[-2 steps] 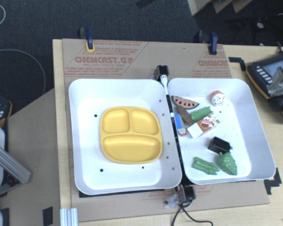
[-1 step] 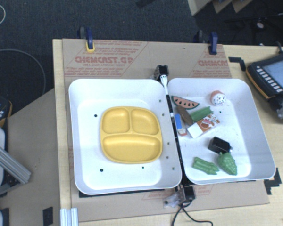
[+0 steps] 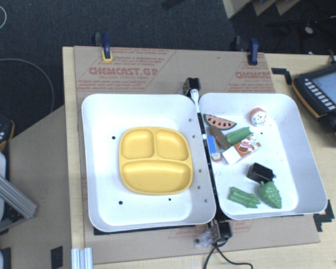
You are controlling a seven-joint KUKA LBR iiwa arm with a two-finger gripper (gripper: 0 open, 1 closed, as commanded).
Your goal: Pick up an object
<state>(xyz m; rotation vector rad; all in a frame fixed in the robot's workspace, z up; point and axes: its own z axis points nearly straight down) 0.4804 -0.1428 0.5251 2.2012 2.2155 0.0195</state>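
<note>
Claw: we cannot tell how it stands or whether it has hold of anything, so we log that as unknown. The rig line has the arm reaching in from the right, so we work outward from that side. The right bin (image 3: 306, 150) comes first, and all the loose pieces lie in it. Nearest the right and near edges we note a black block (image 3: 261, 173), which lies just beside a knobbly green piece (image 3: 270, 195). A second green piece (image 3: 244, 197) lies to their left, with its long axis running left to right. Farther back sits a small round white-and-red ball (image 3: 258, 117), apart from its neighbours. Left of the ball, the pieces crowd toward the seam between the bins. These are a watermelon slice (image 3: 220, 121), a green pickle (image 3: 237, 134) lying on a slant, a white-and-red packet (image 3: 242, 149) and a blue piece (image 3: 211, 145). Several of them touch or overlap. The left bin (image 3: 95, 150) holds a yellow divided plate (image 3: 155, 160), which is broad and flat. We judge the plate a poor target and the longest reach. Our pick is the ball or the black block, since both lie on the arm's side with open floor around them. We judge the grasp not yet begun.
</note>
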